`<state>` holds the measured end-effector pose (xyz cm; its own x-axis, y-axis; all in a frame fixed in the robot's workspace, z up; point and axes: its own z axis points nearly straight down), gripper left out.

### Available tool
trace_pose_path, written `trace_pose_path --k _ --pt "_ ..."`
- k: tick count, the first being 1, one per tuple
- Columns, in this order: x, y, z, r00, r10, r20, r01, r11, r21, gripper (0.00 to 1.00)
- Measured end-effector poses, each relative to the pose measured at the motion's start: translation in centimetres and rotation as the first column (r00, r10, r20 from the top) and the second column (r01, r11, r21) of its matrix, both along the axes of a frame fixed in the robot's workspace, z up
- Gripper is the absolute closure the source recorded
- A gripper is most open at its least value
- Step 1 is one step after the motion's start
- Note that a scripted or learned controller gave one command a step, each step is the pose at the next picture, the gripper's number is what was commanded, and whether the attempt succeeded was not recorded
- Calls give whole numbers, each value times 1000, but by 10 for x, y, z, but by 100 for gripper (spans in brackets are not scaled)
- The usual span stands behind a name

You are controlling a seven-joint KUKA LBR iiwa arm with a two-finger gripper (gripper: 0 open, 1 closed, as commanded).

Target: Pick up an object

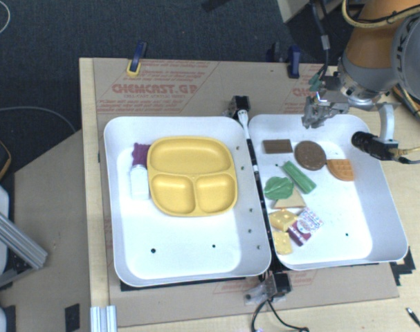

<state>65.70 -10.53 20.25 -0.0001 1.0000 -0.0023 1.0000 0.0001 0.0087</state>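
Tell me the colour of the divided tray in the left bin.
Yellow; the tray shows clearly in the camera view.

The grey KUKA arm with its orange band (pixel 382 16) reaches in from the upper right of the view, the orange section uppermost and the grey wrist below it, angled down and to the left. At its end the small metal two-finger gripper (pixel 319 113) points downward — too small and blurred to make out more.

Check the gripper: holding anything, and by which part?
Nothing held. The gripper hovers over the far edge of the right bin, apart from the brown round piece and the other items.
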Motion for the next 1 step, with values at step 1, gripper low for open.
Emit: trace_pose_path --k 1 --pt "1 0 24 1000 1 -3 -1 1000 1 100"
